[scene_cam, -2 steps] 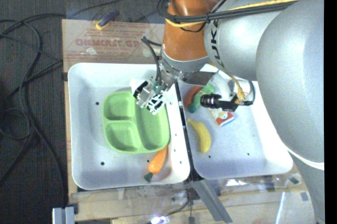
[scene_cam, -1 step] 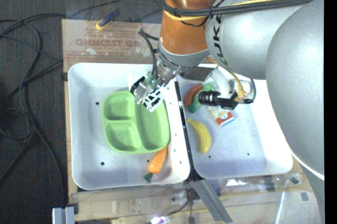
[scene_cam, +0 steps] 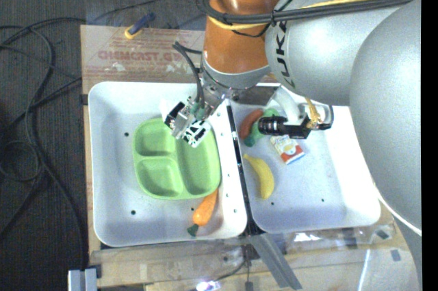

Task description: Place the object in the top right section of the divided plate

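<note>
A green divided plate [scene_cam: 176, 161] lies in the left bin [scene_cam: 113, 146]. My gripper [scene_cam: 186, 124] hangs over the plate's upper right corner, close above its top right section. Whether anything sits between its fingers is hidden by the gripper body. An orange carrot [scene_cam: 205, 210] lies just below the plate, near the bin's right wall.
The right bin [scene_cam: 328, 194] holds a yellow banana [scene_cam: 262, 175], a red and green vegetable [scene_cam: 252, 125] and a small white and red carton [scene_cam: 292, 150]. The arm's orange band [scene_cam: 239, 16] looms over the divider between the bins. Cables and a cardboard sheet [scene_cam: 137, 57] lie behind.
</note>
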Controlling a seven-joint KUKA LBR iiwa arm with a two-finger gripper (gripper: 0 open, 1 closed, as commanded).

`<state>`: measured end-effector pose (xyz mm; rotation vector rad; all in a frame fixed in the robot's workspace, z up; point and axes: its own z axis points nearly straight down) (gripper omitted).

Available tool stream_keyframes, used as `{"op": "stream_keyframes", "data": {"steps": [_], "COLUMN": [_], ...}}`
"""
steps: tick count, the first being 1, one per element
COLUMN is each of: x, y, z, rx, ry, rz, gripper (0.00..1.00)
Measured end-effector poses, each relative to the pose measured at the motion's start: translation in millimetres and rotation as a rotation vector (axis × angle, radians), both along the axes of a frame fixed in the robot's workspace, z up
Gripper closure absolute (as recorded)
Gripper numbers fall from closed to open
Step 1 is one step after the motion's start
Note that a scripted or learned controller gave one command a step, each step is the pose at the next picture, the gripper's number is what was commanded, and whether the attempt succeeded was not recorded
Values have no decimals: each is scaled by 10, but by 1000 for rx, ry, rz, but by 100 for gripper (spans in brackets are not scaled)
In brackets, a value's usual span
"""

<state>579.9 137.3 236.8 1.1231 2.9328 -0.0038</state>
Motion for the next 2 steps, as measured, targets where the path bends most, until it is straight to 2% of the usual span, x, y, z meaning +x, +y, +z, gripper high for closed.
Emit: {"op": "stream_keyframes", "data": {"steps": [1, 2], "x": [144, 213], "y": [-478, -12], "z": [-542, -114], "rx": [0, 0], "ry": [2, 0], "rz": [-8, 79], "gripper": [100, 100]}}
